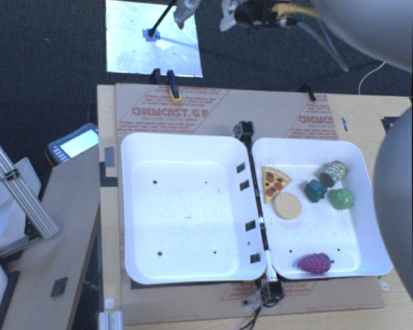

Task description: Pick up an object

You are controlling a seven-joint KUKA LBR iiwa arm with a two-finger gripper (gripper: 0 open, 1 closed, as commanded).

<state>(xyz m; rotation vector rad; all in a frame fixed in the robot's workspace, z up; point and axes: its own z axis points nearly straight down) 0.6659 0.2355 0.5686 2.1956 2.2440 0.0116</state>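
Note:
The right bin [365,169] holds several toys: a pizza slice [275,180], a tan round biscuit [288,206], a teal piece [315,190], a small green-labelled can [334,171], a green round fruit [341,198] and a purple bunch of grapes [314,263] near the front wall. My gripper [206,14] is high at the top edge of the view, beyond the bins and well away from the toys. Its two pale fingers stand apart, open, with nothing between them. The grey arm runs off to the upper right.
The left bin [187,213] lies beside the right one, joined along a black clipped seam [255,193]. Behind the bench lies a shiny metal sheet [155,38]. A yellow clamp [174,97] grips the back edge. A small screen device [74,145] and an aluminium rail [26,200] sit at left.

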